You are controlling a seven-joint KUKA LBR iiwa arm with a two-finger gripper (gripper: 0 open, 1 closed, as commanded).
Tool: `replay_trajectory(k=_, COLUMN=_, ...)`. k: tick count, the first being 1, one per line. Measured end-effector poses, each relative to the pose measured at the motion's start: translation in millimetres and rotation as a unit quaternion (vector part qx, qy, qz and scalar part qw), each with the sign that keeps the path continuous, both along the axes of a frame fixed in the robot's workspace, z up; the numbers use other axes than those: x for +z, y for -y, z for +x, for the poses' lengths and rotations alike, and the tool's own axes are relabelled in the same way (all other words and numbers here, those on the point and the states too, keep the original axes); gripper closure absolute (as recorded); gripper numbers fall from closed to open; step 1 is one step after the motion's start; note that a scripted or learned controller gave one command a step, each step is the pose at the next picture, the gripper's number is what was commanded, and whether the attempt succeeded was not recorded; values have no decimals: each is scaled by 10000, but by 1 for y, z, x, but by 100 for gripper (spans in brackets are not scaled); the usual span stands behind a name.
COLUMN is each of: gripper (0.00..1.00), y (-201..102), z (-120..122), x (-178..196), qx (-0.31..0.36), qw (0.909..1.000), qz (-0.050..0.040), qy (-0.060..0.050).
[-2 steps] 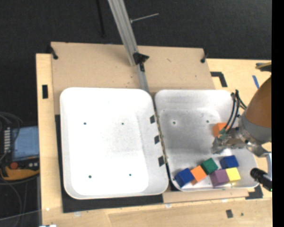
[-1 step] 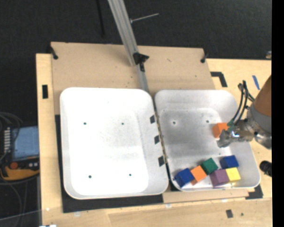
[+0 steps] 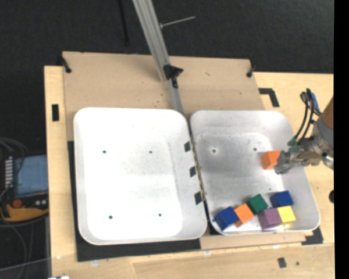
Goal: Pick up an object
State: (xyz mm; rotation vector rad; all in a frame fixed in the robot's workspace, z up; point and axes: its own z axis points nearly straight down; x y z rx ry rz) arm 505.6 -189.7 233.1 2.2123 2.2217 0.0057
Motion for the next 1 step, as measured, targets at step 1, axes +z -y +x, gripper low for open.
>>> replay_trajectory(k=1, gripper=100, y=-51, z=1, x=-9, qx=1, qw=10000, qz=10, qy=-30)
